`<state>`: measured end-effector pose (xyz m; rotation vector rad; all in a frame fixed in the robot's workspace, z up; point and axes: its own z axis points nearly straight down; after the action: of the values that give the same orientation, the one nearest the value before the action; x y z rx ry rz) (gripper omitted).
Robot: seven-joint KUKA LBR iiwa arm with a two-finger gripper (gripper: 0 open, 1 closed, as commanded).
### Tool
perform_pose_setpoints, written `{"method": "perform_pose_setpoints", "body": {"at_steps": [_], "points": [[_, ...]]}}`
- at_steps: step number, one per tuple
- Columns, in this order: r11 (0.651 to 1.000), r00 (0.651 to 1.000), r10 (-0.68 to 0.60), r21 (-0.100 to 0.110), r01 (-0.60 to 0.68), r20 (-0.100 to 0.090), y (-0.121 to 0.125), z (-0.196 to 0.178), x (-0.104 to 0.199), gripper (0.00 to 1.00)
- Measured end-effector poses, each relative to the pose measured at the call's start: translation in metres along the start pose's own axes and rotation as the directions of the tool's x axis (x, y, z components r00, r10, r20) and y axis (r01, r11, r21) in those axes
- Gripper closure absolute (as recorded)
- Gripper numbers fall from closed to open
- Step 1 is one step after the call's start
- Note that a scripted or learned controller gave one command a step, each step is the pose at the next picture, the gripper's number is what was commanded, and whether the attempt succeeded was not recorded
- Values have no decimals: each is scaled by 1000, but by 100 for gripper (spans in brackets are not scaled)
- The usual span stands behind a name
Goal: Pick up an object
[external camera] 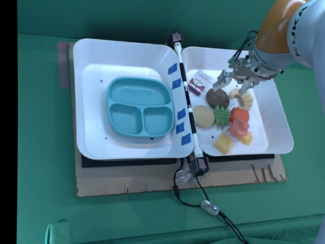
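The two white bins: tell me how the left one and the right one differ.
The left white bin holds a single teal plastic tray with three compartments; the right white bin holds a cluster of small toy food pieces, among them a round tan disc and a dark brown disc. The tool hangs over the right bin, not the left. Both are shallow, white, with rounded corners, and sit side by side.

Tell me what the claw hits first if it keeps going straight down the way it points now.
Probably the dark brown cookie-like piece or the pale ridged ring: the claw hangs just above both in the right bin. Depth is unclear from this slanted view.
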<state>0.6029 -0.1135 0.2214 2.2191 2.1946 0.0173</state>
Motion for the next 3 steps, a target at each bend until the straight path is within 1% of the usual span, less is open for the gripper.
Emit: {"method": "perform_pose_setpoints", "body": {"at_steps": [1, 2, 3], "points": [[1000, 1000, -7, 4, 7, 1, 43, 35, 3, 0], [1000, 1000, -12, 29, 12, -9, 97, 37, -14, 0], [1000, 1000, -5, 27, 5, 9, 96, 37, 0, 0]]}}
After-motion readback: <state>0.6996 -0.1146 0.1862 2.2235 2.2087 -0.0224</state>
